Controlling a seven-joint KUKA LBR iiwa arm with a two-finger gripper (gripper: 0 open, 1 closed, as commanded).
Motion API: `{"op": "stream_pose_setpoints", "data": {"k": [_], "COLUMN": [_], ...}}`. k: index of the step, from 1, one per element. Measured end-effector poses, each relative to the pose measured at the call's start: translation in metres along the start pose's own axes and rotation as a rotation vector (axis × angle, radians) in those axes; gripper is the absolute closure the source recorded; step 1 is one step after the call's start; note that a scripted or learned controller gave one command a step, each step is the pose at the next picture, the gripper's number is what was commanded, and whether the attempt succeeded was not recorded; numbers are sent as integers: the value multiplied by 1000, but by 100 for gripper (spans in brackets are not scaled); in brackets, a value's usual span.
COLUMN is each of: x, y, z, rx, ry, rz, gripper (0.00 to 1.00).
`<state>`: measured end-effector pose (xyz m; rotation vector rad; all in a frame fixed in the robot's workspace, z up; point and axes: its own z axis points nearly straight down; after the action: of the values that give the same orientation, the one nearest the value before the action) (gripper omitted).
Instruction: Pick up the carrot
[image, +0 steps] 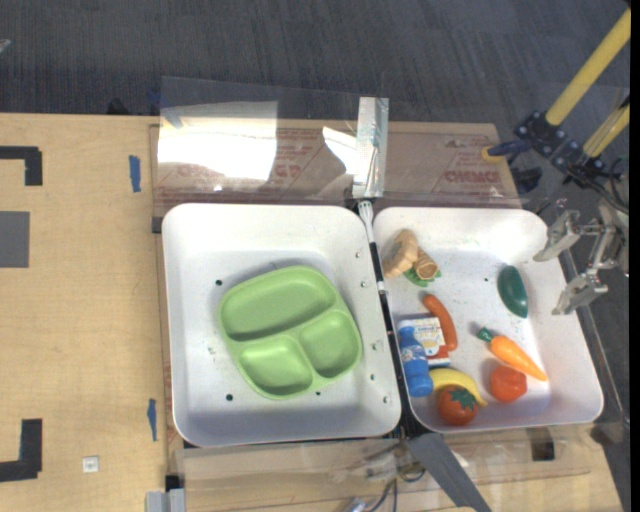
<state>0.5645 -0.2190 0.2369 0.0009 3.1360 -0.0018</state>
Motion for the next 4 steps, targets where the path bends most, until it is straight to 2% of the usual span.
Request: {"op": "stream_pose_setpoints", "data": {"k": [1, 2, 3, 4], "x": [61, 78, 80, 79], "y": [13, 10, 45, 73], "z": [140, 147, 146, 145], "rx": [2, 1, 3, 6], "ry": [-5, -8, -8, -13], "rz": [-8, -19, 154, -367], "gripper": [0, 0, 0, 0]}}
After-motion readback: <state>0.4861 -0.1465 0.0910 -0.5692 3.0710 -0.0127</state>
